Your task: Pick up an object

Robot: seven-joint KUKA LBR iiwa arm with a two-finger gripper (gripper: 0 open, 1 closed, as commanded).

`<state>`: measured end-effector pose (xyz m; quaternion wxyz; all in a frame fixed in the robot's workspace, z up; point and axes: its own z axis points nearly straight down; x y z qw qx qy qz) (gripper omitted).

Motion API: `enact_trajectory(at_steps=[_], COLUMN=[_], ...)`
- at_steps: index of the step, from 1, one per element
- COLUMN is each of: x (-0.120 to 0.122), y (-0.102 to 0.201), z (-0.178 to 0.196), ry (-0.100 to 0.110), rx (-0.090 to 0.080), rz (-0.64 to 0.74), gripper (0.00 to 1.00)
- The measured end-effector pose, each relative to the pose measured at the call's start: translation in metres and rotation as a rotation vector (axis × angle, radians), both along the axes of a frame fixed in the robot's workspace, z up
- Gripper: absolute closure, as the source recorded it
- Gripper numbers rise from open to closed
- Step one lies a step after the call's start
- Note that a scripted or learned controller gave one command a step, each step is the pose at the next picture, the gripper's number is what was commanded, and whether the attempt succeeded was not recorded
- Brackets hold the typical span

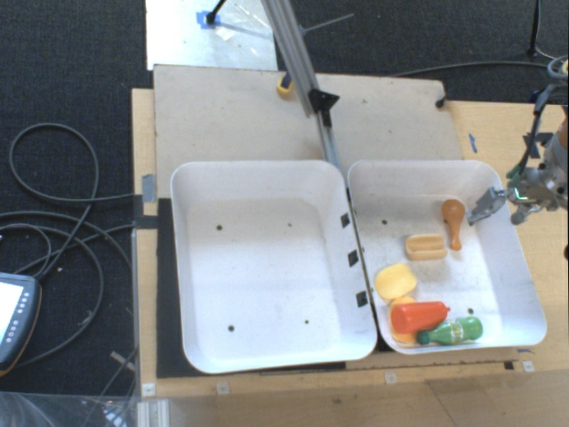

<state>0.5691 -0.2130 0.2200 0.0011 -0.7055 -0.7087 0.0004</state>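
Note:
The right bin (pixel 498 265) holds several toy foods. A brown drumstick-shaped piece (pixel 453 221) lies near its far right side. A tan hot-dog bun (pixel 426 246) sits just left of it, and a yellow piece (pixel 396 282) lies closer to the front. At the front edge are a red item (pixel 418 315) resting on an orange one (pixel 401 329) and a green bottle (pixel 453 331) on its side. My gripper (pixel 488 206) hangs over the bin's right rim, just right of the drumstick and apart from it, with nothing seen in it.
The left bin (pixel 204 238) stands beside the right one, with a divider edge bearing black marks between them. A grey pole (pixel 293 47) slants across the back board. Cables lie on the dark floor at the left.

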Motion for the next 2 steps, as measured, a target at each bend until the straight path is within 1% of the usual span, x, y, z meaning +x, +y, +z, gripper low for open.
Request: enact_trajectory(at_steps=[1,2], x=[0.001,0.003], y=[0.000,0.010], z=[0.002,-0.052], ry=[-0.003,0.000], rx=[-0.002,0.000], rz=[0.002,0.002], gripper=[0.00,0.00])
